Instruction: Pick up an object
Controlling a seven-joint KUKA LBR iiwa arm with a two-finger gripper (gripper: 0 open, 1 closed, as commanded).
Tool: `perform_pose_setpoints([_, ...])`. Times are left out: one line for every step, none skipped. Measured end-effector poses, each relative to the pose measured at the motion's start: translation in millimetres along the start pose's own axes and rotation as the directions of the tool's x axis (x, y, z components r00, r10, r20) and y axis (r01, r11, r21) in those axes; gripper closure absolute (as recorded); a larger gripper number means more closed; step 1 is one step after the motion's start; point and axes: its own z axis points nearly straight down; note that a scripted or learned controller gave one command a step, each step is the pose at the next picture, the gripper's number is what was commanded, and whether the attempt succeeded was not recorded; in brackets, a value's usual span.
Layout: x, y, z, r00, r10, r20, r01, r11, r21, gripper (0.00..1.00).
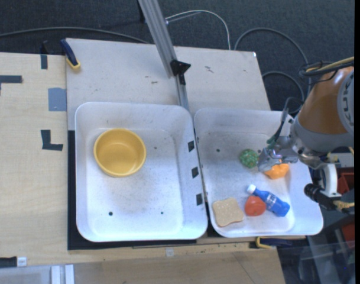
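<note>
Gripper (pixel 272 158) down in right bin (pixel 227 123), finger state can't tell. Orange toy (pixel 278 171) touching at its 5 o'clock, green ball (pixel 247 158) at 9. Orange toy probably light, smooth, slippery; grip across its middle.

The pale bench (pixel 114 70) carries two shallow white bins side by side, the left bin (pixel 85 176) touching the right bin (pixel 227 120) along their inner rims.

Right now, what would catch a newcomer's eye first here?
The yellow bowl sits alone in the left bin. In the right bin, the gripper is down between a green ball and an orange piece. Nearer the front lie a blue bottle, a red object and a bread slice.
</note>
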Motion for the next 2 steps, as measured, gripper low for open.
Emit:
perform_pose_setpoints([0, 0, -63, 1.000, -0.001, 0.000, 0.001, 1.000, -0.002, 1.00])
perform_pose_setpoints([0, 1, -74, 1.000, -0.001, -0.002, 0.001, 1.000, 0.003, 1.00])
